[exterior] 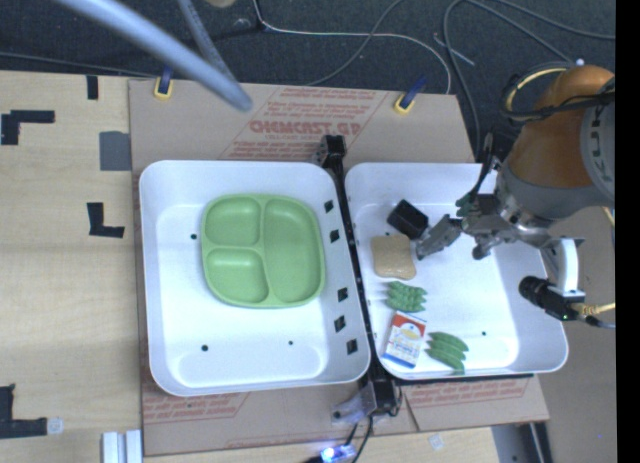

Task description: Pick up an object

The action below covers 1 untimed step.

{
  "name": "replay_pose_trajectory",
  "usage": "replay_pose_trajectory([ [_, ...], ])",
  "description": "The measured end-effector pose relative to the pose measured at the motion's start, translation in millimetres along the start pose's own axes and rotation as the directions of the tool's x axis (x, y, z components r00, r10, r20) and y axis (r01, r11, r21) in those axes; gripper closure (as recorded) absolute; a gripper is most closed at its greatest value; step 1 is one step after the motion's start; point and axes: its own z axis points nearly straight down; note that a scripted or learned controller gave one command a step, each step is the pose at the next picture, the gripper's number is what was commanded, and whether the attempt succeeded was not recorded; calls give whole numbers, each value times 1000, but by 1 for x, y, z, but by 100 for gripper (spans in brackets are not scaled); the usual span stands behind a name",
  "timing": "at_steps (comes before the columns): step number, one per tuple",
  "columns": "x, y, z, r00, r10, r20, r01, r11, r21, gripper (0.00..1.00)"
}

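The gripper (437, 243) hangs over the right bin (500, 351), reaching in from the right, its tip near the black block (407, 218) and the tan sponge (394, 257). Whether it is apart or together I cannot tell (the angle and blur hide it), and nothing shows in its grasp.

The candidates all lie on the bin's left half: the block by the top, the sponge just below it, a green pod (406, 297) under that, then a small carton (404, 339) with a second pod (446, 350) just beside it. The left bin (170, 351) bears a green tray (264, 250).

The risk, as I judge it, is crowding. Block and sponge sit close together and near the divider (345, 251), so a descent between them could land a finger on one and push the other aside, or close on nothing. The flat carton and thin pods offer little to pinch and may slip.
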Motion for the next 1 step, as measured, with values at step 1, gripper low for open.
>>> replay_pose_trajectory([
  [1, 0, 3, -7, 1000, -3, 2, 3, 1000, -13, 0],
])
